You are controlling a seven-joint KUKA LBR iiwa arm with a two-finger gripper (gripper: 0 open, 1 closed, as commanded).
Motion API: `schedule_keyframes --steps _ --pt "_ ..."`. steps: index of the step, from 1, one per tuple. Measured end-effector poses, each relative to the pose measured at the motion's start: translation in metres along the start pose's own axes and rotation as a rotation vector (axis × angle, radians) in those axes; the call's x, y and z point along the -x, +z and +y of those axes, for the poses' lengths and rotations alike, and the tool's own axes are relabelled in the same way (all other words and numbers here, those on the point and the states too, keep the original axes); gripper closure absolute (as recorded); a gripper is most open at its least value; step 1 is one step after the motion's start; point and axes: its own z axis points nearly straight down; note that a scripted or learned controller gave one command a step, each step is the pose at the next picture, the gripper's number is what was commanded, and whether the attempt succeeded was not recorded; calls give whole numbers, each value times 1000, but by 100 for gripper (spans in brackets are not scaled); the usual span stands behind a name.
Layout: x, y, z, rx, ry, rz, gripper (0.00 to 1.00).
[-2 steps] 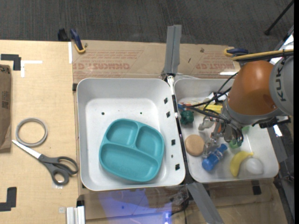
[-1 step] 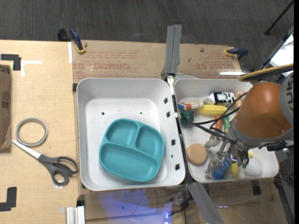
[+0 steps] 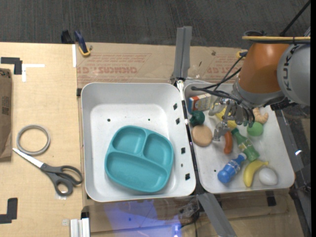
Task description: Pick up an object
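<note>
Nearest the lens, lower middle of frame: teal divided plate (image 3: pixel 139 158) lying flat in the left bin (image 3: pixel 94 102), alone there; likely a drop target or leftover, not today's pick

Camera view, right half: right bin (image 3: pixel 286 152) holds the clutter. Candidates for the pick, all loose on the floor of the bin:
- tan egg-shaped piece (image 3: pixel 202 136), left side, touching nothing much, easiest to isolate
- dark green ball (image 3: pixel 197 117) just above it
- blue bottle (image 3: pixel 231 169), banana (image 3: pixel 252 172) and white egg (image 3: pixel 268 176) bunched at the lower right
- green bottle (image 3: pixel 245 145) and red-orange piece (image 3: pixel 228 142) crossing mid-bin, touching

Gripper (image 3: pixel 220 130) hangs low over mid-bin, above the red-orange piece, arm (image 3: pixel 269 73) entering from upper right. Finger state: cannot tell, cables and wrist hardware blur into the toys. Nothing visibly between them, so no grasp recorded

Judgement: descent or approach stage, pick not yet made. Crowding around the target risks a nudge rather than a hold

Left margin: scissors (image 3: pixel 54 172) and tape roll (image 3: pixel 33 139) on the bench, off-task
</note>
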Motion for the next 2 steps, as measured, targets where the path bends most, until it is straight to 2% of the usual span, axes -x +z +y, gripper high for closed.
schedule_keyframes --steps 1,2 --pt "2 -11 -1 -1 1 -6 100" --pt "2 -11 -1 -1 1 -5 0"
